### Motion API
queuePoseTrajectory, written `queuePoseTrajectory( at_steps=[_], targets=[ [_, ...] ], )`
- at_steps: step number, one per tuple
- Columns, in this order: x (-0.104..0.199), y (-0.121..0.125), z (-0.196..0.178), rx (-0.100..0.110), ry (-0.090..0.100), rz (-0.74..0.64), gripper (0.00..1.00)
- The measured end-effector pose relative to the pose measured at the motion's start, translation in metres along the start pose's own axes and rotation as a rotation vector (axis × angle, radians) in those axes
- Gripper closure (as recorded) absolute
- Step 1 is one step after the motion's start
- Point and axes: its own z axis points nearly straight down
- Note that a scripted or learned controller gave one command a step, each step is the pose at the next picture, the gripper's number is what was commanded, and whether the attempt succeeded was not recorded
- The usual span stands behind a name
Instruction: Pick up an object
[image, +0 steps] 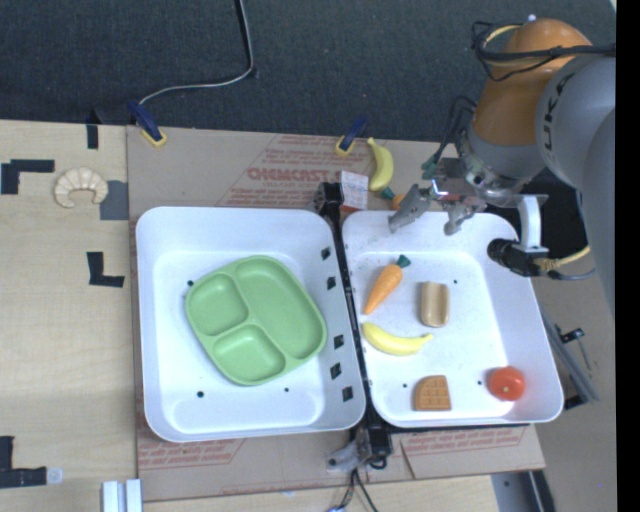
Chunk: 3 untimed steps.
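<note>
The flat tan cardboard-covered surface (60, 340) carries everything, with a strip of dark blue-grey carpet (300, 50) beyond its far edge. The grey arm with its orange band (540, 85) reaches in from the upper right, bent over the far rim of the right-hand bin. Two shallow white plastic bins sit side by side, touching along a black clipped seam: the left bin (165, 390) and the right bin (520, 320).

Inside the left bin lies a light green three-compartment plastic tray (256, 318), turned at a slant, with nothing in its sections.

The two-finger gripper (432, 212) hangs above the far edge of the right bin, its fingers (408, 211) spread apart with nothing between them; it seems to be clear of the bin floor, though the slanted view makes its height hard to judge.

In the right bin, a yellow toy banana (397, 340) lies near the middle by the seam. Just beyond it an orange toy carrot with a green top (384, 285) lies at a slant, nearest to the gripper of all the items. Beside these, a tan cylindrical bread-like piece (433, 303) stands apart toward the right. At the near side rest a brown square waffle-like piece (432, 394) and a round red toy tomato (507, 383).

Outside the bins, a second yellow toy banana (380, 165) lies on the surface beyond the seam, and a pale toy croissant (82, 186) sits far left.
</note>
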Motion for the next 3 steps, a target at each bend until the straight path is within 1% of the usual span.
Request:
queuePoseTrajectory(
  at_steps=[1, 2, 3],
  targets=[
    [-0.019, -0.007, 0.140, -0.003, -0.001, 0.001, 0.00],
    [-0.030, -0.009, 0.140, -0.005, 0.000, 0.000, 0.00],
    [-0.016, -0.025, 0.140, -0.005, -0.003, 0.001, 0.00]
  ],
)
